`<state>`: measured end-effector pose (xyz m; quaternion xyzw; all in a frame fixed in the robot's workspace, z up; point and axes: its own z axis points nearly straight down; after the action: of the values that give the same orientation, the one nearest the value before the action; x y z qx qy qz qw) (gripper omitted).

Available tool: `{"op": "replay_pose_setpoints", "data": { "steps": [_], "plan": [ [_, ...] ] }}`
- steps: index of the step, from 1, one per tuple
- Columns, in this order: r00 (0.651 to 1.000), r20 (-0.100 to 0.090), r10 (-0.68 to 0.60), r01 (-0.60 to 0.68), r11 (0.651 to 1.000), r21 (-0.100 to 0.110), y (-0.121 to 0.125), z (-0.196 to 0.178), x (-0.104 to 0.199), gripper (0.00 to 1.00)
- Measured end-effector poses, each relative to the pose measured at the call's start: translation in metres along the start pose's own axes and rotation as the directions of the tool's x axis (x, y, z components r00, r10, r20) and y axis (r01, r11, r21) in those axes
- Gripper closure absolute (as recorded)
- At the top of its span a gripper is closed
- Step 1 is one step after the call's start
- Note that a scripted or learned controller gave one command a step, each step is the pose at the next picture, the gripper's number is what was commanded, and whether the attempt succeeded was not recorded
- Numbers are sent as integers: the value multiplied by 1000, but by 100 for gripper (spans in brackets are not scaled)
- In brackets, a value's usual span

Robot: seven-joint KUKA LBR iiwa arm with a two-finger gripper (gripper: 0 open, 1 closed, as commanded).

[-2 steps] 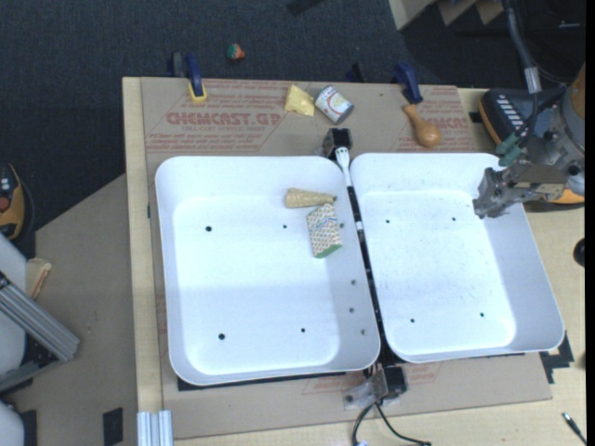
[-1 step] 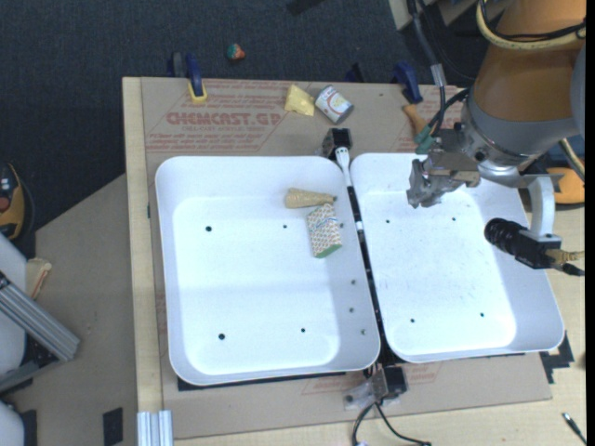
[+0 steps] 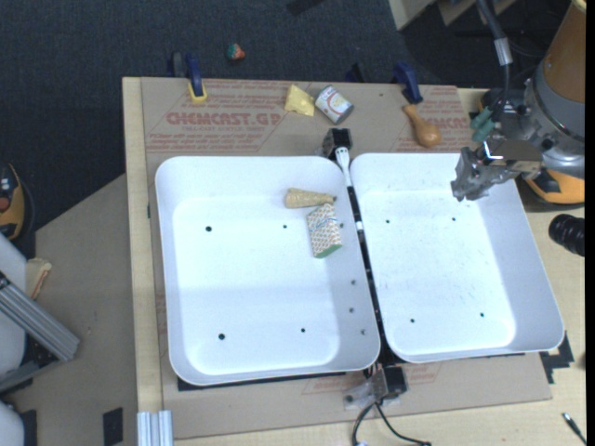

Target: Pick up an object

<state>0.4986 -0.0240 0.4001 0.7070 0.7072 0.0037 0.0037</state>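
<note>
In the left bin (image 3: 223,277), near its far right corner, lie a tan cone-shaped piece (image 3: 308,198) and a green-patterned pouch (image 3: 323,229) just in front of it. My gripper (image 3: 468,183) hangs over the far right part of the right bin (image 3: 446,286), well to the right of both objects. Nothing shows between its fingers.
On the cardboard behind the bins lie a yellow wedge (image 3: 299,101), a small white box (image 3: 334,104) and a brown pear-shaped toy (image 3: 423,126). Blue clamps (image 3: 194,77) hold the board's far edge. A black clip (image 3: 338,143) sits where the two bins meet.
</note>
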Motion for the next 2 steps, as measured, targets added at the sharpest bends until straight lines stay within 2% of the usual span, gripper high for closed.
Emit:
{"op": "replay_pose_setpoints", "data": {
  "steps": [1, 2],
  "plan": [
    [1000, 5, 9, -9, 1000, 4, 0, -19, -86, 100],
    [1000, -3, 3, -3, 1000, 26, -23, 121, -86, 100]
  ]
}}
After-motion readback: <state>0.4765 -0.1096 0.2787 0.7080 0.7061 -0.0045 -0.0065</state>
